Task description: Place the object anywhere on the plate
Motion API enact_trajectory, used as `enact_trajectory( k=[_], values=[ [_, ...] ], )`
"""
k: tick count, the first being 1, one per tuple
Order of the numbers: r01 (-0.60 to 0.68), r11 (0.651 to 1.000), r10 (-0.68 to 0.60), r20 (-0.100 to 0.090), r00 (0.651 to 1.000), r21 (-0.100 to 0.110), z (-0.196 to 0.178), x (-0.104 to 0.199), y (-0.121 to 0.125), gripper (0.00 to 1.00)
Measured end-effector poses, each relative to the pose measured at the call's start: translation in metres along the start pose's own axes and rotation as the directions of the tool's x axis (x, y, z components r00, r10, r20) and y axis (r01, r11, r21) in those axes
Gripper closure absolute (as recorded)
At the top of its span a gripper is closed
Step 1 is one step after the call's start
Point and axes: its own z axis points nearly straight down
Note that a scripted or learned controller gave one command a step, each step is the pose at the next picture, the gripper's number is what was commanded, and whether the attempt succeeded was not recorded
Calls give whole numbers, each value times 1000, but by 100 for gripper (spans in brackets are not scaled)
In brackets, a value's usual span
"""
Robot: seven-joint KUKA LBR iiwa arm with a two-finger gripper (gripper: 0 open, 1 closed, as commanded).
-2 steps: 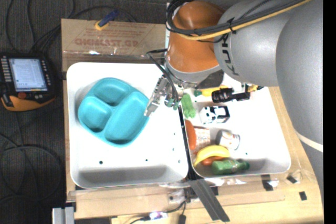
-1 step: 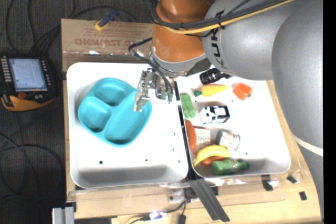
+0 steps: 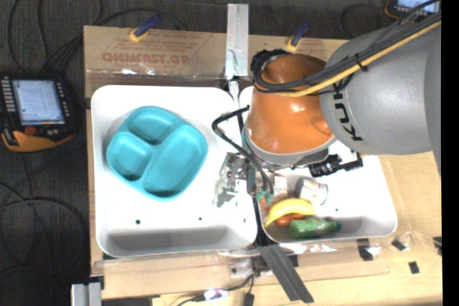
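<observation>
A teal plate [image 3: 156, 150] with three compartments lies in the left white bin [image 3: 122, 233], towards its back left. My gripper [image 3: 229, 183] hangs over the right side of that bin, just right of the plate and close to the wall between the bins. Nothing recognisable shows in the gripper. In the right bin [image 3: 380, 215], below the wrist, lie a yellow banana-shaped object [image 3: 288, 208], a green object [image 3: 314, 227] and a small white cup-like piece [image 3: 313, 190]. The big orange band [image 3: 287, 111] of the arm hides most of the right bin's back half.
The grey arm [image 3: 391, 93] enters from the right above the right bin. Cardboard [image 3: 158, 57] lies behind the bins. A handheld pendant [image 3: 36, 107] rests off the bench at left. A bare stretch of the left bin's floor [image 3: 172, 218] lies in front of the plate.
</observation>
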Motion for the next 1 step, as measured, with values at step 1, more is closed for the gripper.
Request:
enact_trajectory(
  k=[1],
  values=[
    [81,997,-81,6,997,0,-48,-49,61,100]
  ],
)
